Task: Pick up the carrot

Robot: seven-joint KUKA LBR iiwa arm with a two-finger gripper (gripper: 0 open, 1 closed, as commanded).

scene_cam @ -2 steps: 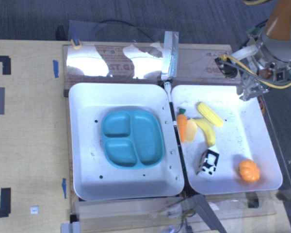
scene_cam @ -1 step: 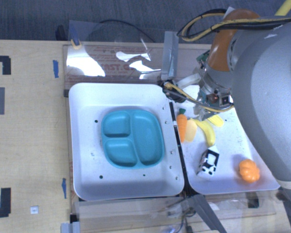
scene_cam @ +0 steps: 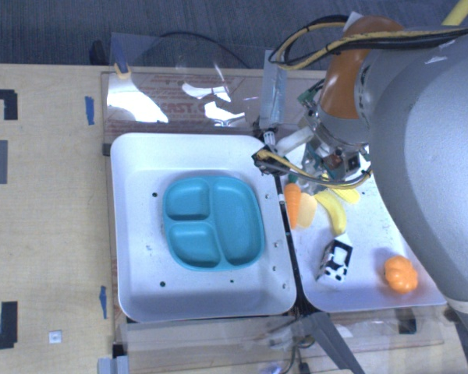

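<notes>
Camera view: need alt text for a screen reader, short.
The grey arm's claw hangs over the top end of a carrot in the right white bin, beside a banana. The same bin holds a black-and-white toy and an orange fruit; the left white bin holds a blue divided plate.

carrot (scene_cam: 299, 206) | banana (scene_cam: 333, 209) touching right | left: bin wall (scene_cam: 285, 224)

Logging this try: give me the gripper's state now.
Gripper: state cannot be told; it sits just above the carrot in the right bin.
</notes>
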